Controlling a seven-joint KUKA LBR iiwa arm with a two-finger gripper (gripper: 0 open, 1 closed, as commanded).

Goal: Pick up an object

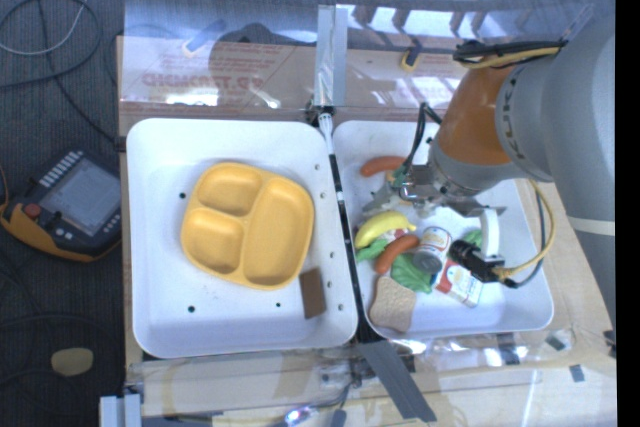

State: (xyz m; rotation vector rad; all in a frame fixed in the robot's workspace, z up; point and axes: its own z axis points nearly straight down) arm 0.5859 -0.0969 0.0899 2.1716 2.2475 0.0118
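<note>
While arm reaches in from frame right, gripper [412,187] hangs low over right bin [520,300], centre-right of frame; fingers' state cannot be told. Candidates crowd just below it: banana [382,228], can [430,246], carrot [395,250]. Advice: descend vertically over banana, isolated edge first, avoiding neighbours. Yellow plate [247,223] sits in left bin [160,315].

Grey arm [565,115], orange band, seemingly yellow cable

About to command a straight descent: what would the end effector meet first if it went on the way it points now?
Probably the yellow banana just beneath the end effector in the right bin. Depth is unclear from this slanted view; the small can lies close beside.
</note>
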